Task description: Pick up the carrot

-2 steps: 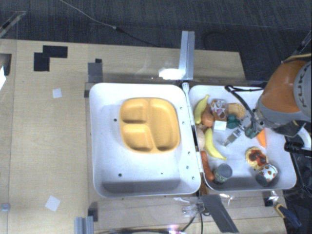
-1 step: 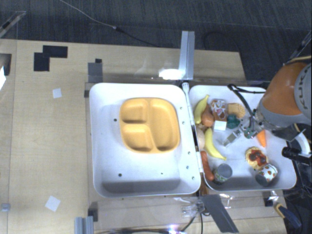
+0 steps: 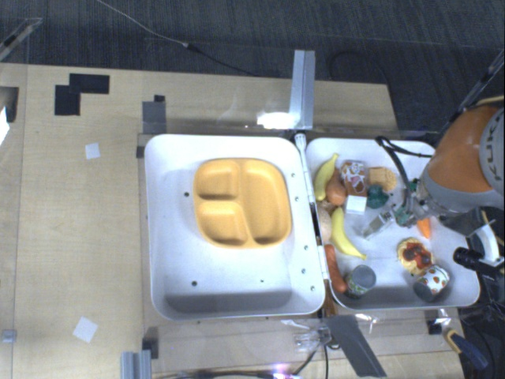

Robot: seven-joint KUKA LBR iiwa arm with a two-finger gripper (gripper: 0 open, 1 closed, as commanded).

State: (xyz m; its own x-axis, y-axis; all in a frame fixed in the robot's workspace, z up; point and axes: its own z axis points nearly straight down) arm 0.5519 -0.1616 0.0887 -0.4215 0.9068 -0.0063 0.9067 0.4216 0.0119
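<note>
Bench carries a shallow white right-hand bin [image 3: 465, 294]. Grey, orange-banded arm [image 3: 465, 164] reaches over it. Two-finger gripper [image 3: 410, 210] hangs mid-bin; finger opening cannot be told. Small orange carrot [image 3: 425, 227] lies just beside the gripper, inside that bin.

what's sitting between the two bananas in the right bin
In the camera view, a brownish rounded item sits between the upper banana and the lower banana.
</note>
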